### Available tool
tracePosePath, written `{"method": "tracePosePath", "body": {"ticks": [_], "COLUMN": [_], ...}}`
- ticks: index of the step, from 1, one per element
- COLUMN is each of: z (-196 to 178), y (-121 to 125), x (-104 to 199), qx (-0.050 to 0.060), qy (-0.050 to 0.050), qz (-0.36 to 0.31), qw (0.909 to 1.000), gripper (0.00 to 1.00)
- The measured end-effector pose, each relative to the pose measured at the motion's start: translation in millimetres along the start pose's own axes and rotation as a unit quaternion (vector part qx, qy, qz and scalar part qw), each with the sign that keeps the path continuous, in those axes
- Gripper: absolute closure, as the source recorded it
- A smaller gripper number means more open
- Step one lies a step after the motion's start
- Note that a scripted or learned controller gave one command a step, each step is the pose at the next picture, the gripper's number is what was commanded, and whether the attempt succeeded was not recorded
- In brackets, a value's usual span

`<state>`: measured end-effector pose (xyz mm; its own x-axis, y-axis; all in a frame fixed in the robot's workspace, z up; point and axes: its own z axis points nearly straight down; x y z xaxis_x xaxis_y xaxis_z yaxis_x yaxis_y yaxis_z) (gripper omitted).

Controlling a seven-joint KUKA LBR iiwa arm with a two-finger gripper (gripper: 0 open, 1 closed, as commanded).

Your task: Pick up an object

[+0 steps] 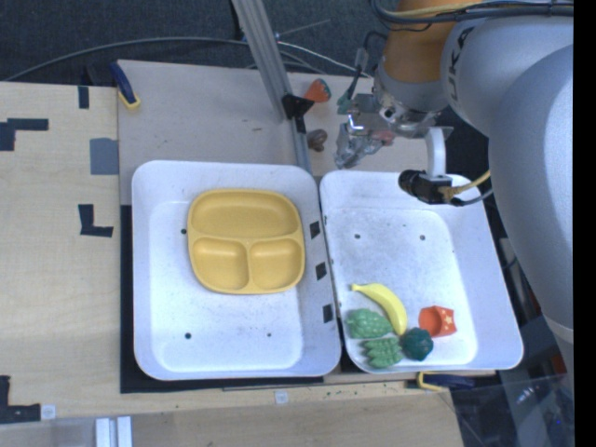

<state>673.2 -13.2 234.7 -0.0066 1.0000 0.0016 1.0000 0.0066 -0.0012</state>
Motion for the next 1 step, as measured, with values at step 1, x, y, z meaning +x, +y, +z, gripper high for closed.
{"method": "tracePosePath", "body": {"ticks": [1], "z": [-7.5], "y": [-10.5], "x": [56.8], "qx": [0.0], "qy": [0.0], "qz": [0.0], "qw": [1.0], "gripper": [1.0]}}
